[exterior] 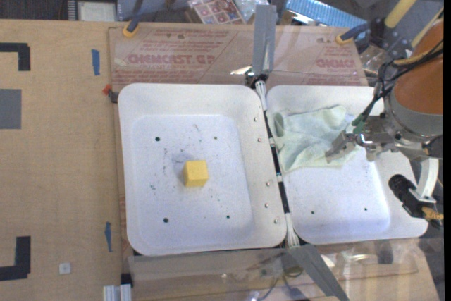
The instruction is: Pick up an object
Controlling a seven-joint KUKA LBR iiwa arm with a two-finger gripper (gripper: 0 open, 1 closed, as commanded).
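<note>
Two shallow white bins sit side by side on the bench, the left bin (141,116) and the right bin (338,215), their inner rims touching along a grey divider (265,46) that rises at the far side. In the left bin, a little toward its near half and roughly centred across its width, lies a small yellow block (196,173), alone on the speckled white floor and well apart from every wall. In the right bin a pale green cloth (306,134) is crumpled in the far left corner, against the wall shared with the other bin.

From the right the arm (419,91) reaches in, grey with its orange band showing at the picture's edge. Its gripper (343,146) is low over the right bin at the cloth's right-hand edge, the dark fingers (337,149) pointing toward the fabric. They seem to touch or overlap the cloth's fringe, but the view is too blurred there to tell how far the jaws stand apart or whether any fabric lies between them. The block is well away from the gripper, across the divider. Behind the bins a clear sheet with red lettering (176,58) lies on the wooden bench (56,151).
</note>
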